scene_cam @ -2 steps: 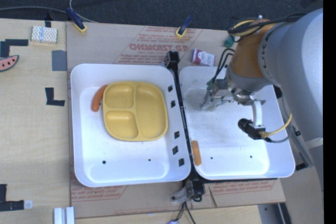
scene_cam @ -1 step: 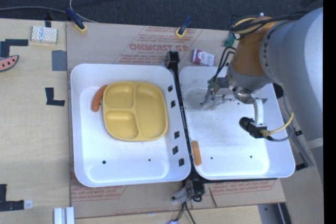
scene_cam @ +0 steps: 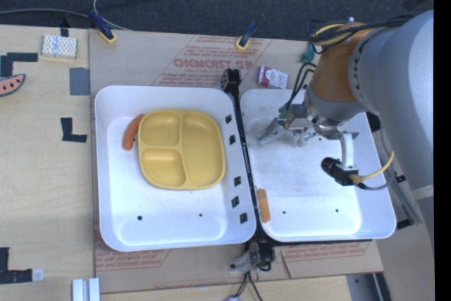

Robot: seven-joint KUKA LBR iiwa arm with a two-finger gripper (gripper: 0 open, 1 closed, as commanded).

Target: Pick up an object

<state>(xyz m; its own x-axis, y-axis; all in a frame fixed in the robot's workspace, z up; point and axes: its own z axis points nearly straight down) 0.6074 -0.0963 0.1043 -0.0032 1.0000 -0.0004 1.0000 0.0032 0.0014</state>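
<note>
While the arm (scene_cam: 384, 67) reaches in over the right bin (scene_cam: 317, 218), the end effector (scene_cam: 271, 129) sits low above that bin's upper left portion, its metal fingers pointing toward the divider between the two bins. From this slanted overhead view it cannot be told whether the end effector is released or clenched, and no object is visible at its tip, so no grasp can be confirmed. Candidate objects lie as follows, relative to the end effector. A small orange piece (scene_cam: 263, 205) rests below it, against the left wall of the right bin, well apart from the tip. A yellow divided plate (scene_cam: 182, 149) lies to its left, across the divider, in the left bin (scene_cam: 169, 222). An orange sausage-shaped item (scene_cam: 130, 132) lies farther left again, touching or just beside the plate's far edge. A small red-and-white packet (scene_cam: 272, 77) lies above the end effector, outside the bins on the cardboard sheet (scene_cam: 197, 60) that covers the desk (scene_cam: 42, 173). Judged from this arrangement, the pick is not yet accomplished: every visible object rests on a surface, and none is lifted. Remaining work appears to be the full sequence of aligning over one object, descending, closing on it and raising it clear. The bin floor directly under the tip looks bare, so a closure at the present position would probably secure nothing.
</note>
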